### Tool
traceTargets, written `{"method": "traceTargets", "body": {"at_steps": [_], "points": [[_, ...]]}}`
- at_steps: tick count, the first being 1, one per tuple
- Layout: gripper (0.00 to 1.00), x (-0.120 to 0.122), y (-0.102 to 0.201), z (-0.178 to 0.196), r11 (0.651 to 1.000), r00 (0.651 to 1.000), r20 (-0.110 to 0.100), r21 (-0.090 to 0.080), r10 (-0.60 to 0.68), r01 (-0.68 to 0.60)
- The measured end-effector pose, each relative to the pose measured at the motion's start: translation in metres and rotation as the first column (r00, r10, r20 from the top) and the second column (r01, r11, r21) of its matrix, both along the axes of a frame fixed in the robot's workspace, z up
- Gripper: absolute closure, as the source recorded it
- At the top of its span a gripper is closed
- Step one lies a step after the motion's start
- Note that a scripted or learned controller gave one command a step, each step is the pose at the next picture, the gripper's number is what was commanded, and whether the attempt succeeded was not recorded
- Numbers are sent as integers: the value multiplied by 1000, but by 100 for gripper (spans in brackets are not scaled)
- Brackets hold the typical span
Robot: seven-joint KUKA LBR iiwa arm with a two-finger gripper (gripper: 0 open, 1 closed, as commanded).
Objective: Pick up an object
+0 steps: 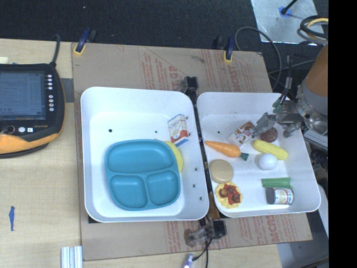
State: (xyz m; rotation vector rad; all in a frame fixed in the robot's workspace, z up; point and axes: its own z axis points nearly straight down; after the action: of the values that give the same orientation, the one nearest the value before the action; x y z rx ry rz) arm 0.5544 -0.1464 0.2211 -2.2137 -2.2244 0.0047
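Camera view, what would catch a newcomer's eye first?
Probably the big blue divided tray filling the left bin. Next, the right bin's scatter of toy food: an orange carrot, yellow corn, a white egg. The tool sits over that bin's far right corner.

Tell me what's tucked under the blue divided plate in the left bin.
A yellow object pokes out from under the blue plate's right edge, near the small carton. The plate covers most of it, so I can't identify it.
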Motion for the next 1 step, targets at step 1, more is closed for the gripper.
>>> {"method": "traceTargets", "body": {"at_steps": [1], "points": [[0,61,22,-111,1000,1000,21,-9,2,-2]]}}
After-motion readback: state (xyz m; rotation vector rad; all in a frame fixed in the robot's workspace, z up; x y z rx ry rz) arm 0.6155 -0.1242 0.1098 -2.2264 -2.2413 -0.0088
